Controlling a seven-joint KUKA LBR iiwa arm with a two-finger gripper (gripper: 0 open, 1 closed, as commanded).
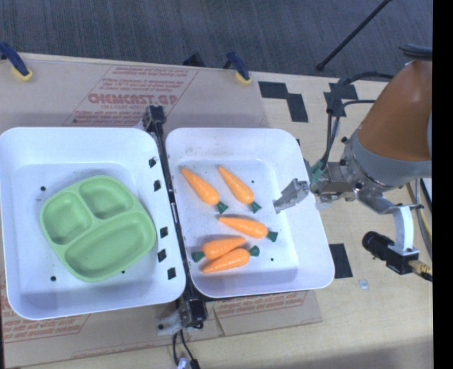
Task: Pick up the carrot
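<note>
Five carrots are lying in the right bin, mostly on diagonal axes, green tips pointing lower right. Gripper is hovering at the bin's right rim; finger state indiscernible.

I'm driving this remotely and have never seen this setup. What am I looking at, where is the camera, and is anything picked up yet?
One camera looks down at a slant on a bench. The grey and orange shape at the right is the robot arm; its gripper sits over the right edge of the right bin. That bin holds five toy carrots: two at the back, one in the middle, two touching at the front. The left bin holds a green divided plate. No carrot is between the fingers.
</note>
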